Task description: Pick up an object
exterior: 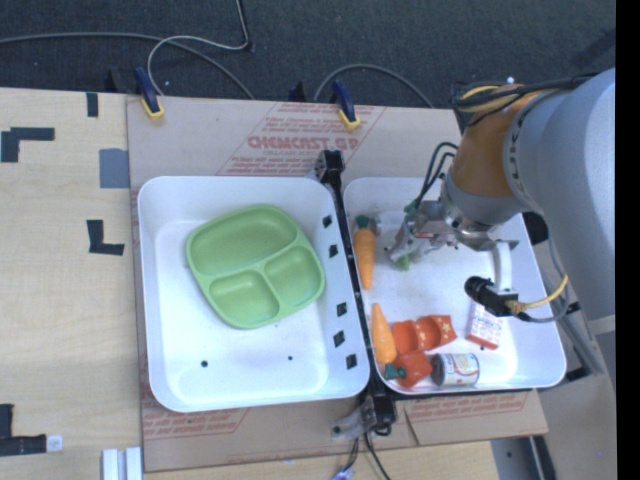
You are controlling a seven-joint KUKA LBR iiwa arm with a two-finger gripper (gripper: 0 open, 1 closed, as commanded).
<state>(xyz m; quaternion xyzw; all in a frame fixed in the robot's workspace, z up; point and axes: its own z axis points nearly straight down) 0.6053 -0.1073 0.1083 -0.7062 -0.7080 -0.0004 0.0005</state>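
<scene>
Near us, a small can (458, 369), an orange packet (425, 332) and a carrot (382, 335) lie in the right bin (545, 373). Farther back, the gripper (408, 248) hangs low by another carrot (364, 255) — we cannot tell whether its fingers are open. Nothing looks lifted yet — the pick is left to do.

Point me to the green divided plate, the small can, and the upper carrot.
green divided plate (256, 265): camera view, where its dividers meet.
small can (460, 369): camera view, on its label side.
upper carrot (365, 256): camera view, middle of the orange body.
</scene>
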